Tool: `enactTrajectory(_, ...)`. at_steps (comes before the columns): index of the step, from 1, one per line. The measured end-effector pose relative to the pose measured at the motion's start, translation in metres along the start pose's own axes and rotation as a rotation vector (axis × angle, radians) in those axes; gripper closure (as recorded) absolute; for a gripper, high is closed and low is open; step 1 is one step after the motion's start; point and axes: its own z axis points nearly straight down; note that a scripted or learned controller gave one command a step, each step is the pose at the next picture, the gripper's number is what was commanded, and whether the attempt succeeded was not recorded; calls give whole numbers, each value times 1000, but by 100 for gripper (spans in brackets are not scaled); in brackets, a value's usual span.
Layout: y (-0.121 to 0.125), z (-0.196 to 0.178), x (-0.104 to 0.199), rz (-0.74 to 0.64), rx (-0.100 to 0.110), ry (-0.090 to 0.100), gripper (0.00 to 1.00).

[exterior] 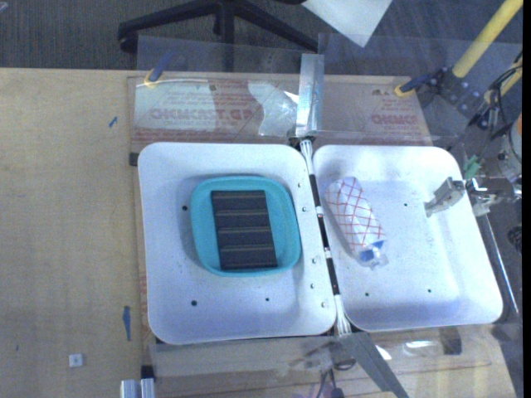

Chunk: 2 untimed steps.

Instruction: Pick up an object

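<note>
Two shallow white bins sit side by side on a wooden bench, their inner rims touching along a central seam. The left bin (pixel 166 305) holds a teal tray (pixel 199 222) with rounded corners, lying flat near the bin's middle; a dark ribbed block (pixel 244 230) rests inside the tray and fills most of its floor. The right bin (pixel 431 305) holds a single bottle (pixel 353 218), white with a red lattice pattern, lying on its side in the bin's left half, just beside the seam. Its blue cap (pixel 371 256) points toward the near edge of the bin, and its broad end points toward the far edge. The rest of the right bin's floor is bare white with a few small dark dots. The gripper (pixel 444 196) reaches in over the right rim of the right bin, near the far right corner, well apart from the bottle and touching nothing in the bin; whether it stands open or closed cannot be told at this angle. Nothing is seen between its tips. Behind the bins, clear plastic sheeting (pixel 274 110) lies over printed cardboard (pixel 195 114), and an upright metal post (pixel 309 98) stands at the far end of the seam.
</note>
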Motion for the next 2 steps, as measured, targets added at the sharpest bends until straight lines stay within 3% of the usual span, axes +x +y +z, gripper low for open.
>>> enactTrajectory(1, 2, -47, 43, -116, -4, -2, 0)
enactTrajectory(2, 47, -36, 23, -126, -4, -3, 0)
